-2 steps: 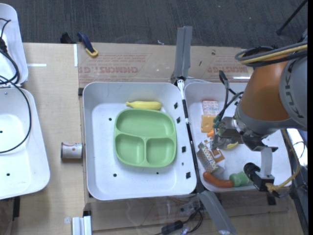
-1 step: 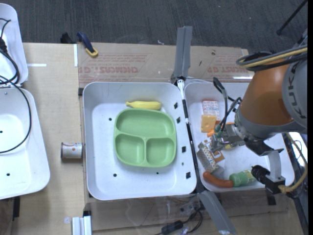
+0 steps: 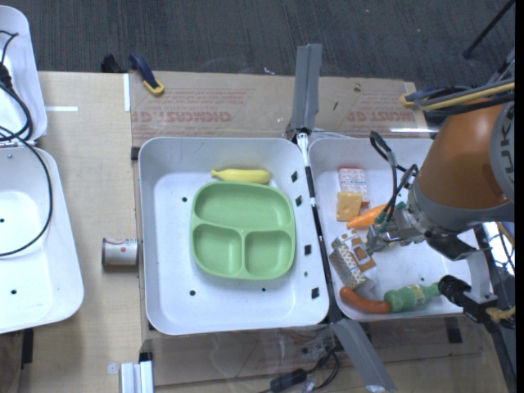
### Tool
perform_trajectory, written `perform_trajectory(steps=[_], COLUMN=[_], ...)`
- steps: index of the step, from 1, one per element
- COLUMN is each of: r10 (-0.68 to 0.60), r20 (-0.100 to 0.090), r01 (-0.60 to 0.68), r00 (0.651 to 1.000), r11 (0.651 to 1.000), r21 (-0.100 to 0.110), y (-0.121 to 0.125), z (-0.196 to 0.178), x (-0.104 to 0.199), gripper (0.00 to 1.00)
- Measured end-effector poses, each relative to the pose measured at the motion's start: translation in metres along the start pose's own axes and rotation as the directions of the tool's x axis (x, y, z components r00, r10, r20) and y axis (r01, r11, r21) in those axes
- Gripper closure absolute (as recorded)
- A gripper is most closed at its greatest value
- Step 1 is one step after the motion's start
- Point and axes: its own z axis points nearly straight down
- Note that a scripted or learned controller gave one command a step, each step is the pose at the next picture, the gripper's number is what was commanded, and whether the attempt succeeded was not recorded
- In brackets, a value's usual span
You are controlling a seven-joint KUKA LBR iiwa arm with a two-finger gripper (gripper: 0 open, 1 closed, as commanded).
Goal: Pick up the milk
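White plastic bins sat side by side on the surface (image 3: 90, 105), and the green tray (image 3: 243, 229) in the left bin (image 3: 155, 244) served as the landmark. A banana (image 3: 241, 175) lay just behind the tray, touching or nearly touching its far rim. To the right of the tray, past the divider, the right bin (image 3: 409, 322) held the clutter. The milk (image 3: 353, 257), a small brown-and-white carton, lay tilted there, level with the tray's near half. The gripper (image 3: 383, 234) hung just right of the milk and a little farther back, close above it; whether it had closed on the carton or stood open could not be told, since the wrist hid that part. An orange carrot (image 3: 365, 216) lay beside the gripper, farther from the tray than the milk, and a yellow block (image 3: 349, 205) with a red-and-white box (image 3: 353, 178) behind it sat level with the tray's far half. Nearer the camera than the milk lay a red sausage (image 3: 365, 302) and a green bottle (image 3: 413, 295). The arm (image 3: 467, 174), grey with an orange band, reached in from beyond the right bin. Left of the tray, outside the bins, a small can (image 3: 120, 252) lay on its side.
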Motion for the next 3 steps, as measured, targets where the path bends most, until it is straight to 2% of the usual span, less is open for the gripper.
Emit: perform_trajectory(steps=[1, 2, 3], r10=[-0.044, -0.016, -0.123], r20=[0.001, 0.000, 0.001], r01=[0.044, 0.016, 0.123], r00=[0.999, 1.000, 0.992], r11=[0.999, 1.000, 0.992], r21=[0.000, 0.001, 0.000], y=[0.028, 0.006, 0.048], z=[0.000, 0.000, 0.000], x=[0.050, 0.040, 0.088], gripper=[1.00, 1.00, 1.00])
